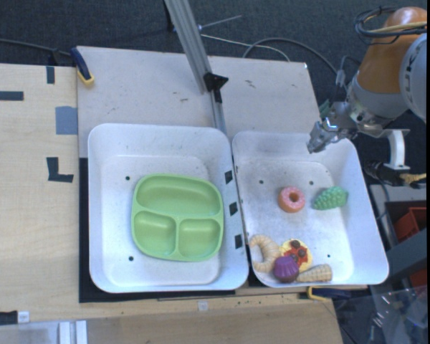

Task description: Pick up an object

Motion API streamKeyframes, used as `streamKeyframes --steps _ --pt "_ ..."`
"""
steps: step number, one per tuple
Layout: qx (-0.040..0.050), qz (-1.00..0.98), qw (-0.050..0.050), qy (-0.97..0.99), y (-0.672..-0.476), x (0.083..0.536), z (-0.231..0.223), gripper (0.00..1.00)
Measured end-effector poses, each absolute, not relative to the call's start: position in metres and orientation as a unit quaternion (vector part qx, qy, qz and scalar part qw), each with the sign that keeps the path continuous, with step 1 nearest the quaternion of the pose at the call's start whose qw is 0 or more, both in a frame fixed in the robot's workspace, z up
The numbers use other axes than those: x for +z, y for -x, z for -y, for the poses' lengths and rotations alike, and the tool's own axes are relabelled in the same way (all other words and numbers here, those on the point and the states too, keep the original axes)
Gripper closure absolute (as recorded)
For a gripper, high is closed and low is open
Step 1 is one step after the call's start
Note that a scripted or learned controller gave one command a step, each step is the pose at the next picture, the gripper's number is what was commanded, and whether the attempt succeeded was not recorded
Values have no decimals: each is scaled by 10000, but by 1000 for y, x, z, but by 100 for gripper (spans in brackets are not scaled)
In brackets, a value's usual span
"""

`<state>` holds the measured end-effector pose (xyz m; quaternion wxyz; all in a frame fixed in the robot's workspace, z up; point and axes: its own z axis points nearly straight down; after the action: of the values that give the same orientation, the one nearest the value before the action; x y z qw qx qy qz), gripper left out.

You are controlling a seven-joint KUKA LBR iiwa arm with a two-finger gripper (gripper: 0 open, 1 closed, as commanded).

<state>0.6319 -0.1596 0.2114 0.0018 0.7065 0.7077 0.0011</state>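
Where the grey arm with its orange band reaches in from the right, the gripper [319, 143] hangs over the far right corner of the right bin [358, 213], its dark tip just above the bin's far rim. At this size the tip reads as one small dark shape, so whether it is spread or pressed together cannot be told. Nothing shows between or against it, and the bin floor directly under it is bare white.

All the loose things lie nearer the camera than the gripper. Closest to it, a pink doughnut [292, 199] sits on the bin floor, below and slightly left of the tip, clearly apart from it. Just right of the doughnut lies a green bumpy piece [330, 198], almost straight below the tip, close to the doughnut but apart from it.

Well apart from the tip, along the bin's near wall, a cluster is packed together: a pale curled piece [264, 249] at the left, a yellow piece with red spots [298, 250] beside it, a purple piece [285, 268] touching both from the front, and a tan cone [316, 272] lying on its side at the right, touching the purple piece.

Far left of the gripper, in the left bin [107, 213], a green divided plate [178, 217] lies flat.
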Motion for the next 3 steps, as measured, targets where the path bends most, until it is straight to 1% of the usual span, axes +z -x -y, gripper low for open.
streamKeyframes --steps 1,2,3 --pt "13 -7079 23 -7063 -633 265 159 100" --pt "-1 -7086 -5 -7056 -621 262 118 100" --pt "-1 -7091 -13 -7051 -602 264 69 100"
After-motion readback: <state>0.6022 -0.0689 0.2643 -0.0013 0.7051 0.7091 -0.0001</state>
